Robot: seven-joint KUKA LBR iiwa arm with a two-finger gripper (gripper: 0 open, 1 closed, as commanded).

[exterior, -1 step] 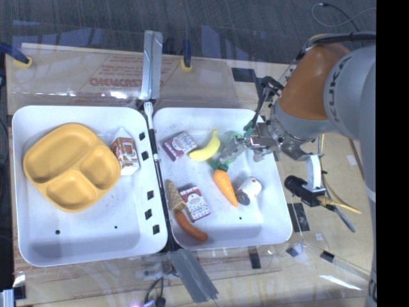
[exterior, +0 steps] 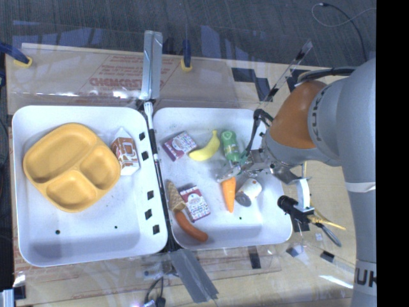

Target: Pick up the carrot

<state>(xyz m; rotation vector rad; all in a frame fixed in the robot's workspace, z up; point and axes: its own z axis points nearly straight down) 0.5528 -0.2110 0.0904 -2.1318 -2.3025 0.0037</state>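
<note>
The orange carrot (exterior: 228, 195) lies in the right bin (exterior: 271, 232), near its middle, pointing toward the front edge. My gripper (exterior: 238, 170) hangs just above the carrot's thick top end, low over the bin floor, and its metal tip blends into the clutter there. Nothing shows the carrot lifted; it rests on the bin floor. The grey arm with its orange band (exterior: 295, 115) reaches in from the right.
Crowding the carrot are a white and grey object (exterior: 248, 190), a green bottle (exterior: 230, 144), a banana (exterior: 206, 148), two red cartons (exterior: 181, 144) (exterior: 195, 204), a brown cone (exterior: 174, 196) and a sausage (exterior: 190, 228). The left bin holds a yellow divided plate (exterior: 71, 165) and a small carton (exterior: 126, 154).
</note>
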